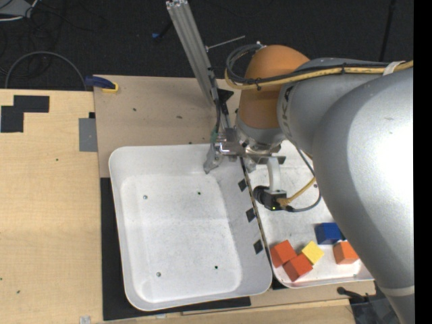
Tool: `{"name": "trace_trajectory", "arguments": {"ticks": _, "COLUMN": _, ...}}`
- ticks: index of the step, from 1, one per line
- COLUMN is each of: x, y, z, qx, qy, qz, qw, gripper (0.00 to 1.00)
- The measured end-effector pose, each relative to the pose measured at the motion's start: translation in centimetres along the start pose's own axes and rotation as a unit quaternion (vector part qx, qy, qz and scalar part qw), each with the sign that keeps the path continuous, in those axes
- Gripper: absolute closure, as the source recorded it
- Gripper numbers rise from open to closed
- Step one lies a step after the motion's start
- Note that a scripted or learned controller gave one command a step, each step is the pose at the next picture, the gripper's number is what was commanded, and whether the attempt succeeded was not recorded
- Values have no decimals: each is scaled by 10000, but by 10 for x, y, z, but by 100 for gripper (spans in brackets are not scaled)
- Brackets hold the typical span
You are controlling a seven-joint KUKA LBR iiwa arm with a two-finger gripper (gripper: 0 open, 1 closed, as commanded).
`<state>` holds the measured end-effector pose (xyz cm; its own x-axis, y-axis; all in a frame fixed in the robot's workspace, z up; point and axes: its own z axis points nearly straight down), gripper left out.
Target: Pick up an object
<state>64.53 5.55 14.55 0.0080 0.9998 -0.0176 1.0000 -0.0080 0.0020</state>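
Note:
Several small blocks lie in the near end of the right bin (295, 172): a blue block (329, 233), a yellow block (312, 252), two red-orange blocks (283, 251) (298, 267) and an orange block (345, 252). My gripper (217, 155) hangs below the orange wrist band, over the far right corner of the left bin (120, 181), well away from the blocks. I see nothing held in it. The grey arm covers the right side of the right bin.
A slanted aluminium bar (193, 49) rises from behind the bins, right next to the gripper. A blue and yellow clamp (101, 83) sits at the bench's far left corner. Black markers line the divide between the bins.

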Motion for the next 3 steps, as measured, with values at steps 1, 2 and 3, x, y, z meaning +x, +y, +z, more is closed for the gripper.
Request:
{"name": "trace_trajectory", "arguments": {"ticks": 1, "x": 0, "y": 0, "z": 0, "qx": -2, "qy": 2, "qz": 8, "qw": 10000, "gripper": 0}}
{"name": "trace_trajectory", "arguments": {"ticks": 2, "x": 0, "y": 0, "z": 0, "qx": -3, "qy": 5, "qz": 16, "qw": 10000, "gripper": 0}}
{"name": "trace_trajectory", "arguments": {"ticks": 3, "x": 0, "y": 0, "z": 0, "qx": -4, "qy": 7, "qz": 22, "qw": 10000, "gripper": 0}}
